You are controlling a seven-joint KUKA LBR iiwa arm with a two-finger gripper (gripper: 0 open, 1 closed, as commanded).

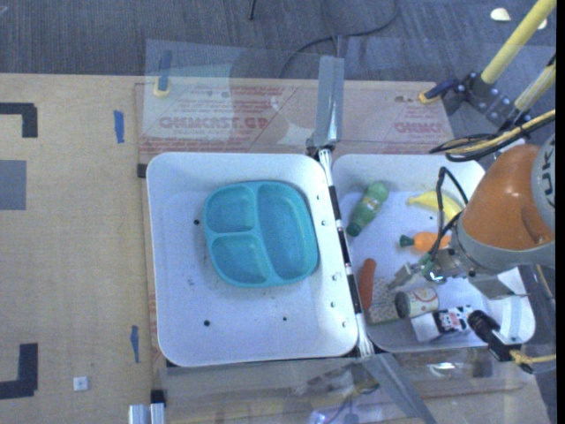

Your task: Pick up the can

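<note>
A: In the camera view, where does the can (417, 303) lie?

B: In the right bin (388, 168), toward its six o'clock edge, on its side. A brown patterned packet (383, 308) touches it at nine o'clock, and a small white carton with a black and red print (446, 321) sits just beside it at four o'clock.

A: And the tool (422, 270)?

B: It hangs just above the can at twelve o'clock, under the orange band of the arm (505, 210). Whether it is spread or closed I cannot tell; the metal parts blur together. Nothing shows clearly between them.

A: What else lies in that bin?

B: A green bottle (366, 206) at ten o'clock of the tool, a banana (433, 202) at twelve, an orange carrot (420, 240) just beside the wrist, and a red stick-shaped piece (366, 281) at the bin's nine o'clock wall.

A: The left bin (177, 263)?

B: It holds a teal divided plate (261, 233), about the middle. Both bins rest on the bench (71, 263).
</note>
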